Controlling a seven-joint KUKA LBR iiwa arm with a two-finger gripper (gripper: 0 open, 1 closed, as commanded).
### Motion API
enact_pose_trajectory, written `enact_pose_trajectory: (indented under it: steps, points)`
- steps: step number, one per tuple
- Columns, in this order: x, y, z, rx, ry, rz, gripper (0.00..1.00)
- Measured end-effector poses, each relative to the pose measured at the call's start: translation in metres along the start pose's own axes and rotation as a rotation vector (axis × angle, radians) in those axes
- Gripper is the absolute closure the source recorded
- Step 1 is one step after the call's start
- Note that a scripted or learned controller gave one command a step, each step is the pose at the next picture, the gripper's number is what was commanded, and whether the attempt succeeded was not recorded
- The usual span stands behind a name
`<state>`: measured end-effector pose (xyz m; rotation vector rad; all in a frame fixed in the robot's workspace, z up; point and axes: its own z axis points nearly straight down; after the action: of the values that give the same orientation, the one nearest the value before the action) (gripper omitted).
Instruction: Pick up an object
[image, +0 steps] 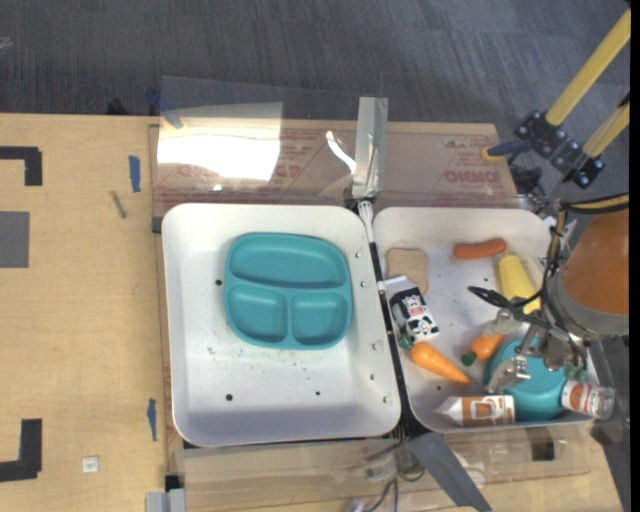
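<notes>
Wooden bench (70, 300), grey carpet at frame top. Left bin (190, 330) holds teal tray (288, 290). Gripper (522, 345), lower right, over right bin (440, 245) clutter by teal bowl (535, 392); finger state unreadable.

Left bin (190, 330) holding teal divided tray (288, 289). Blue tape strips (134, 172) on surface (70, 300) at left. Clear plastic sheet (220, 150) at far side.

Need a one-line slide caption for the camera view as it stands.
Gripper low over teal cup in cluttered right bin; teal divided plate in left bin.
</notes>
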<state>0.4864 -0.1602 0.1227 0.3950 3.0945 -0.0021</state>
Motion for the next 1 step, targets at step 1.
enact_pose_trajectory:
  steps: [1]
  points:
    - [-0.0184,0.0357,0.0348,0.002,0.011,0.036,0.0]
